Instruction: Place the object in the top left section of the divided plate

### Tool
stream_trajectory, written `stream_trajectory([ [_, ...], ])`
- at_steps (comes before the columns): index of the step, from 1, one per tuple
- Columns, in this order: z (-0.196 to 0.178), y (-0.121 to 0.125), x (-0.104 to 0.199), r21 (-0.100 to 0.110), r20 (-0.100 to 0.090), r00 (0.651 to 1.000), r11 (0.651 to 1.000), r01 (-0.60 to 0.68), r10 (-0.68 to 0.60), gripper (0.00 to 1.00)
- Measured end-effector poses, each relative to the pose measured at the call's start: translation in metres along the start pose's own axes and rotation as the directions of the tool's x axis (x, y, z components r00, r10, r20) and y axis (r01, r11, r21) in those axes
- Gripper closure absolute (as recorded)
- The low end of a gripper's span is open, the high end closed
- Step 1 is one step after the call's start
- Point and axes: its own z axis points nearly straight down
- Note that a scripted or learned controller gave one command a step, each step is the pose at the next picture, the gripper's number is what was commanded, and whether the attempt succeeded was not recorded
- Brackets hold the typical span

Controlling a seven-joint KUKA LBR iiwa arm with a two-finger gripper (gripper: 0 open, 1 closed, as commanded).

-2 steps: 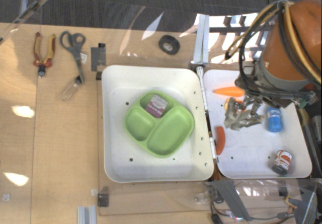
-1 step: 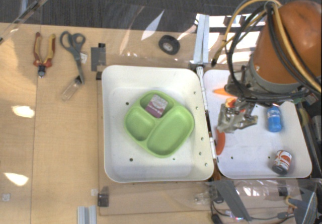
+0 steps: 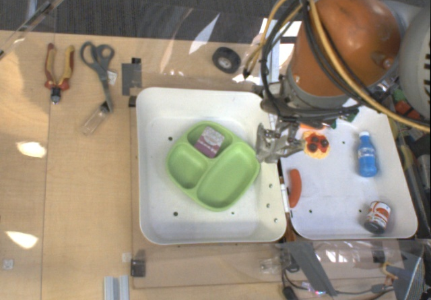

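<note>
A small purple-and-white object already lies in the upper section of the green divided plate, which sits in the left white bin. Judging by how the plate is turned, that looks like its top left section, so the placing seems done and only pulling the arm clear is left. The hand hangs just beside the plate's right rim, over the seam between the bins. Its metal fingers blur together against the white, so I cannot tell whether they are spread or pressed together; nothing is visibly held.
</note>
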Motion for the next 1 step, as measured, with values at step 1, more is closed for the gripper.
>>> stream_trajectory([
  [1,-0.0167,-0.0113,-0.0236,0.001,0.001,0.939,0.939,0.343,-0.343,1.00],
])
